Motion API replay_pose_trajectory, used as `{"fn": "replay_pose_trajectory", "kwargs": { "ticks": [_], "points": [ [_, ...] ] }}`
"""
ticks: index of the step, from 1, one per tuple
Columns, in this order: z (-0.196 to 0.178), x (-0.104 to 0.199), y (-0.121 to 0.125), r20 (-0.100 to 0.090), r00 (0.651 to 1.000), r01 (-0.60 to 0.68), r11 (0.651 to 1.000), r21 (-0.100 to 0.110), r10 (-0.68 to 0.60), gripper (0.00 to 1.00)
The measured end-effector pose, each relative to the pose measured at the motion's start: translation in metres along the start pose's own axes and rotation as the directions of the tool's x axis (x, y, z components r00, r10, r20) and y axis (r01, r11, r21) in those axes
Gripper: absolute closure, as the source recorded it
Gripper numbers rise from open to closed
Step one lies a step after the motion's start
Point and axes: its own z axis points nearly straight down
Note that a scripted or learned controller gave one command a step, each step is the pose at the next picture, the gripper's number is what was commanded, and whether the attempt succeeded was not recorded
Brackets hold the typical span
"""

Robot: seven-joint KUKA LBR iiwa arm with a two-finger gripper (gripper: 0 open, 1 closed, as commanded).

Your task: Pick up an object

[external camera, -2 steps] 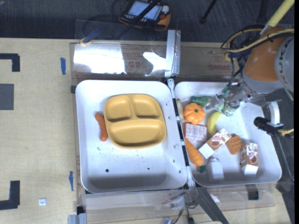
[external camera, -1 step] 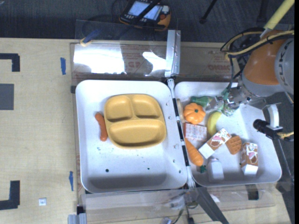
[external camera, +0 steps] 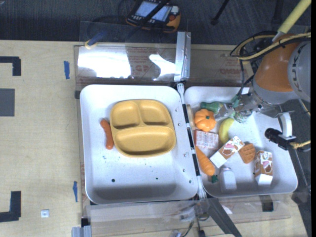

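Note:
The right bin [external camera: 284, 181] holds several toy foods: a small orange pumpkin [external camera: 205, 120], a green item [external camera: 212, 106] behind it, a yellow fruit [external camera: 225, 129], a carrot [external camera: 206, 163], a red-and-white packet [external camera: 206, 140], two small cartons [external camera: 228, 149] [external camera: 264, 166], a brown piece [external camera: 246, 152] and a white cup [external camera: 227, 176]. My gripper [external camera: 240, 112] hangs over the back of this bin, just right of the green item and above the yellow fruit. The wrist hides its tips.
In the left bin [external camera: 94, 177] lie a yellow divided plate [external camera: 142, 127] and a red-orange sausage [external camera: 107, 134] along its left side. A metal divider [external camera: 189, 132] separates the bins. A clear panel [external camera: 128, 63] stands behind the left bin. A black part [external camera: 276, 137] of the arm overhangs the right bin.

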Motion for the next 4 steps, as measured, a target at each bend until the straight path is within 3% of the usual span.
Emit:
{"fn": "replay_pose_trajectory", "kwargs": {
  "ticks": [1,2,3,4],
  "points": [
    [0.001,0.007,-0.006,0.003,1.000,-0.003,1.000,-0.010,0.003,0.00],
    [0.009,0.016,-0.024,-0.010,0.999,-0.051,0.999,0.007,0.051,0.00],
    [-0.063,0.059,-0.033,-0.022,0.999,-0.023,0.998,0.056,0.024,0.00],
    [0.018,0.028,-0.032,-0.020,0.998,-0.052,0.997,0.055,0.053,0.00]
  ]
}}
